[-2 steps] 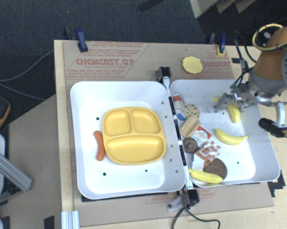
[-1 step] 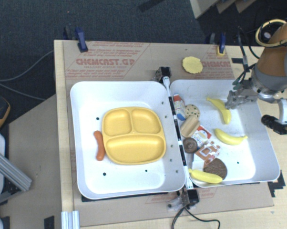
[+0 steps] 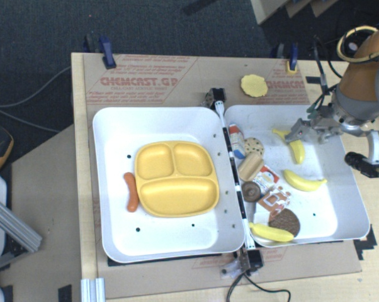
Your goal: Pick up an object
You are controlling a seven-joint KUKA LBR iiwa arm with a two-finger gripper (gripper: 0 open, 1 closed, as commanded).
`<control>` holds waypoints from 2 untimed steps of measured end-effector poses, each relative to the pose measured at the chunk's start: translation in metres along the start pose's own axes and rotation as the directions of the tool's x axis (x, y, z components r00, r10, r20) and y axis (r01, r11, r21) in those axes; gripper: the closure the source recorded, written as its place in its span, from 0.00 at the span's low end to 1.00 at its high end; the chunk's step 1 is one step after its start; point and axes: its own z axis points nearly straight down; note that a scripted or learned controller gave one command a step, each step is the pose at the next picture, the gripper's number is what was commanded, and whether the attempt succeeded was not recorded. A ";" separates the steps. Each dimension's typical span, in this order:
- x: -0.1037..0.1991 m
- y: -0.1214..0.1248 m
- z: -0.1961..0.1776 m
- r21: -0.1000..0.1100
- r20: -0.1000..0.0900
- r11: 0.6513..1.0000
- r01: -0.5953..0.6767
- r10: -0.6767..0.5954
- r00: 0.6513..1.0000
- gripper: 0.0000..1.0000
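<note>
Seen from above: two shallow white bins side by side on a brown cardboard-covered worktop (image 3: 177, 74). In the left bin (image 3: 107, 168), a yellow three-compartment plastic plate (image 3: 175, 178), with an orange-red toy sausage (image 3: 131, 191) just beside its left edge. In the right bin (image 3: 347, 200), a clutter of toy food: a curved yellow plastic banana (image 3: 305, 181) near the middle, a smaller yellow banana (image 3: 296, 151) farther back, a third yellow banana (image 3: 271, 233) at the near edge beside a dark brown round cookie (image 3: 284, 221), plus a chocolate-chip cookie (image 3: 254, 146), a tan bread roll (image 3: 250, 166) and a red-and-white packet (image 3: 276, 198). Beyond the bins, a flat round yellow disc (image 3: 254, 85) on the worktop. Reaching in from the right, the grey-and-orange arm (image 3: 361, 83), its gripper (image 3: 310, 129) low over the far part of the right bin, just above the smaller banana. Cannot tell how wide the gripper stands; nothing visibly held.
</note>
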 end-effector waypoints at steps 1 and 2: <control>0.040 0.012 0.025 0.004 -0.003 1.000 0.003 -0.003 1.000 0.00; 0.038 0.011 0.014 0.005 -0.002 1.000 0.001 -0.001 1.000 1.00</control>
